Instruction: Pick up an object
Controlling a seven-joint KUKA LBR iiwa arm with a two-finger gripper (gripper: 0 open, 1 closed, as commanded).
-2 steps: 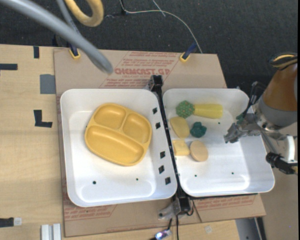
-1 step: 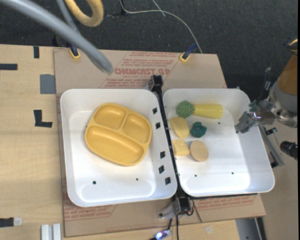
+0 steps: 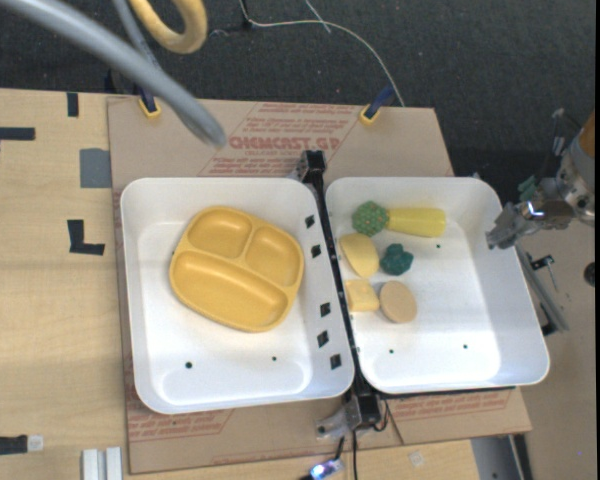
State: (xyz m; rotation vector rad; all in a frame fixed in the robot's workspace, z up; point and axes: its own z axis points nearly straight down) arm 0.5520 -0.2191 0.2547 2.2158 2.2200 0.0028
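Wooden bench (image 3: 40, 298), cardboard sheet (image 3: 280, 138), two white bins (image 3: 145, 298) side by side

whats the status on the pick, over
Gripper at right bin's right rim, nothing seen held. Small food pieces clustered at that bin's left side, untouched. Yellow divided plate in left bin. Nothing in the way.

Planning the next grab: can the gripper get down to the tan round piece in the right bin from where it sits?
Probably yes. The gripper sits at the right bin's right rim, and the tan round piece lies uncovered with bare bin floor on its right.
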